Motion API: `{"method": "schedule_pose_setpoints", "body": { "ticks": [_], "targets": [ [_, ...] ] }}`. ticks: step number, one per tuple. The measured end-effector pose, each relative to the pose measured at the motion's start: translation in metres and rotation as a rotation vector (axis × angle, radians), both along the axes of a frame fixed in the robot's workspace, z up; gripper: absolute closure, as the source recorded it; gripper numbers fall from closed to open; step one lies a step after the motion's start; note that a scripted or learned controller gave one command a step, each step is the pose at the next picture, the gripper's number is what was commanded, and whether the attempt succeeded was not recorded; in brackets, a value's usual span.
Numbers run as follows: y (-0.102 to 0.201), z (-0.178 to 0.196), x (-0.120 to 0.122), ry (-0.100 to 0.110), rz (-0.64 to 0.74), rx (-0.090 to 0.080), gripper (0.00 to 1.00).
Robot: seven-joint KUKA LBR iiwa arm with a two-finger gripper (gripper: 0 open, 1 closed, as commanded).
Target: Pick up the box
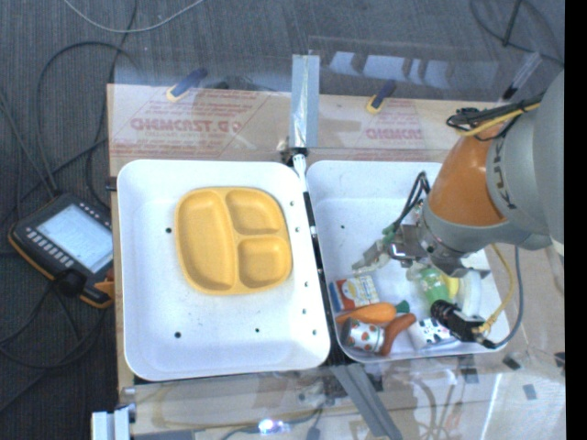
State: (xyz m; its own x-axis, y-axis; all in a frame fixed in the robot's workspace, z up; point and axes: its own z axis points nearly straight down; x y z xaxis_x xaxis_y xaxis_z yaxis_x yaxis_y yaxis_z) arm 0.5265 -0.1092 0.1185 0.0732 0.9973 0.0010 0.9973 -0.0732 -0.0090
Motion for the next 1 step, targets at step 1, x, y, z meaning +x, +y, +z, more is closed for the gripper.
{"method": "schedule_pose_setpoints", "body": {
  "ticks": [1],
  "targets": [
    [0.0065, -0.0300, 0.0148, -0.013, 0.129, -0.005, 0.00]
  ]
}}
